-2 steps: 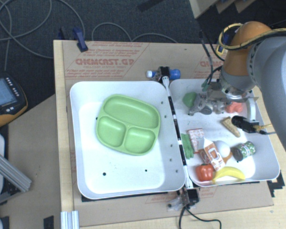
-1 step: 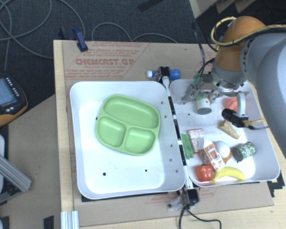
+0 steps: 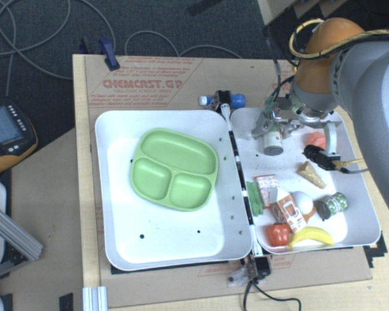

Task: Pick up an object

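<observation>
My gripper hangs low over the far left part of the right bin, below the orange band on the arm. A small grey cylinder sits directly under it; contact is unclear. Nearer the front of this bin lie a red tomato, a yellow banana, a white egg, a brown packet, a small printed carton and a green-labelled can. A tan bread wedge and a salmon-red piece lie to the gripper's right.
The left bin holds a green divided plate. A green strip lies along the right bin's left wall. A blue-capped fitting sits behind the bins, and cables trail on the floor beyond the bench.
</observation>
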